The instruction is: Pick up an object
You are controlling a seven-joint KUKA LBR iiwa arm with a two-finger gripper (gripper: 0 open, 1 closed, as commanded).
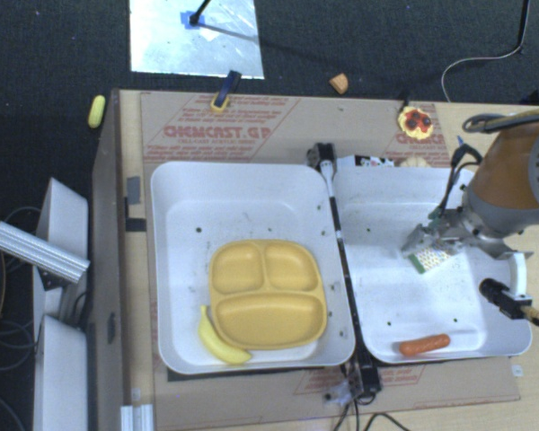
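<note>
Object at pincer: small green-and-white item (428, 259) lies on the floor of the right bin (386, 303), in its upper middle, directly under the pincer tip.
Pincer: pincer (434, 238) is low over that item, at or just above it; open or closed, cannot tell from this angle, and no grasp is confirmed.
Arm: grey arm with orange band (512, 173) enters from the right, over the right bin's far right corner.
Right bin, other contents: orange carrot-like piece (423, 345) lies near the front wall, well apart from the pincer.
Left bin: left bin (189, 205) carries a yellow divided plate (268, 293) at centre front; a banana (217, 339) lies touching the plate's front left edge.
Counter: counter (278, 124) bears printed cardboard behind the bins; a small round red-and-yellow toy (417, 121) sits at its back right.
</note>
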